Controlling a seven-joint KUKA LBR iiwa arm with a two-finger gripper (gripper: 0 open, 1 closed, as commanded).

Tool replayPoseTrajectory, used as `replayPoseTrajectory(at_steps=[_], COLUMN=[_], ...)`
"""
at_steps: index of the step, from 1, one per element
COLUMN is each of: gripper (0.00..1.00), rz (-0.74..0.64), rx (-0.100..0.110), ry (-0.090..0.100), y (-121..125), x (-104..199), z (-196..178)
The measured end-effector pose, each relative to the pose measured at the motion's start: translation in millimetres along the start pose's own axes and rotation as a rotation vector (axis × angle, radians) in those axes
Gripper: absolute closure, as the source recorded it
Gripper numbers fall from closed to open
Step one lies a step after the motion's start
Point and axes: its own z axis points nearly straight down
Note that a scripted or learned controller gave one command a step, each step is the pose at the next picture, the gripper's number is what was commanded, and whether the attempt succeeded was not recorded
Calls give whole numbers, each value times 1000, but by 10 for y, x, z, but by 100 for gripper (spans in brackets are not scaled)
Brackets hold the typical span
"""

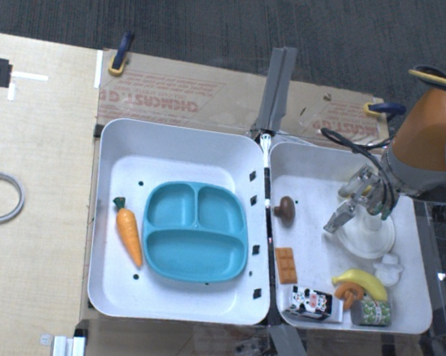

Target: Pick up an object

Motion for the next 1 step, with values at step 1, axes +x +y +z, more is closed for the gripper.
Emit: replayPoseTrajectory(at_steps=[1], gripper=[0], rz=[-141], rx=[0], ry=[0], y=[-754], x=[212], z=[-860])
